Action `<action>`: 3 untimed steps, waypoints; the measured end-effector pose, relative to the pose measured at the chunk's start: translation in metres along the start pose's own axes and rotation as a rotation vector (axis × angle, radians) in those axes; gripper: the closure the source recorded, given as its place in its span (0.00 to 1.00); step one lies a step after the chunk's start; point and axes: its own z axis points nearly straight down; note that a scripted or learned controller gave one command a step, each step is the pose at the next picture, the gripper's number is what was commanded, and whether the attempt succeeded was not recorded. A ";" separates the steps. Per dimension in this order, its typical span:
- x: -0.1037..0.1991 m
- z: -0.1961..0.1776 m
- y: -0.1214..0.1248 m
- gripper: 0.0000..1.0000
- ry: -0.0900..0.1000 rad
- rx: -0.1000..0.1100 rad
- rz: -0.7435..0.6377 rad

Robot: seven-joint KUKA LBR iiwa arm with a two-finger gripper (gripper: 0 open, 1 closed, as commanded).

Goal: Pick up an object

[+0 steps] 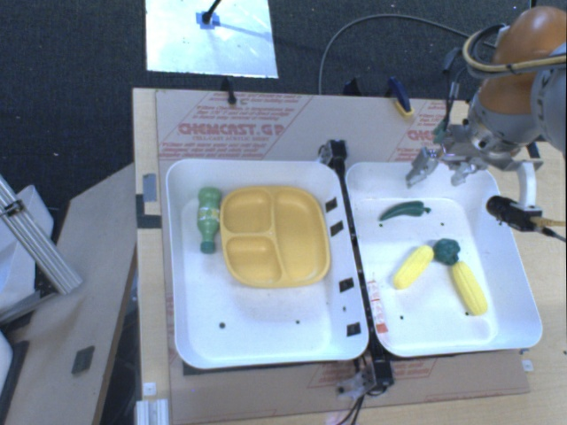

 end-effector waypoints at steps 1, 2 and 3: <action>0.000 -0.009 0.003 0.00 -0.002 -0.014 -0.002; 0.002 0.031 0.000 0.00 -0.002 -0.014 -0.001; 0.003 0.093 -0.001 0.00 -0.001 -0.011 0.000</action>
